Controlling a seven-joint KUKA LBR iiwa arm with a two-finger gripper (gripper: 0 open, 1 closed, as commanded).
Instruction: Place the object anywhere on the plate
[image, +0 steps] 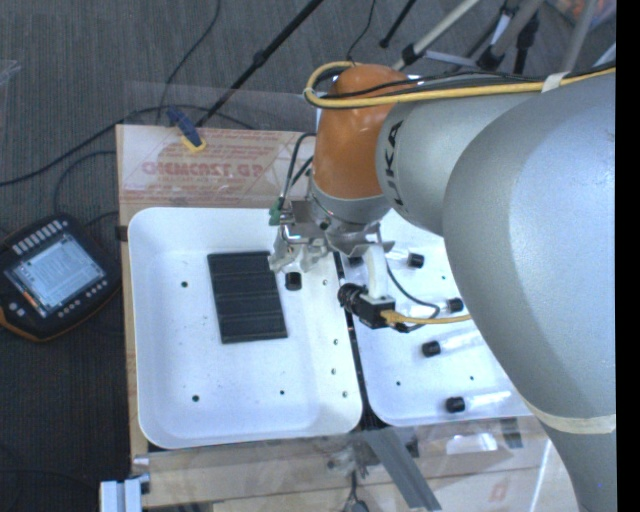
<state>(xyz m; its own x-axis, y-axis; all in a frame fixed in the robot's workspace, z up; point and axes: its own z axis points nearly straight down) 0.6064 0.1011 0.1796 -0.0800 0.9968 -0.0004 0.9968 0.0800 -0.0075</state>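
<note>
Two bins: shallow, glossy white plastic with rounded corners, side by side; the left bin (160, 400) is the landmark here.
Plate: a flat, black, ribbed rectangular plate (246, 296) lies inside the left bin, slightly up from its middle.
Object: a small dark block (292, 281) sits at the plate's upper right corner, just beside its edge, under the claw.
Arm: the smooth grey arm (520, 230) with its orange band (350, 140) reaches over the right bin (420, 400) and points down across the left bin's right side.
Claw: the gripper (292, 258) hangs directly above the block; whether it is clenched or released I cannot tell.
Beside the left bin: a teach pendant (50, 275) lies on the floor.
</note>
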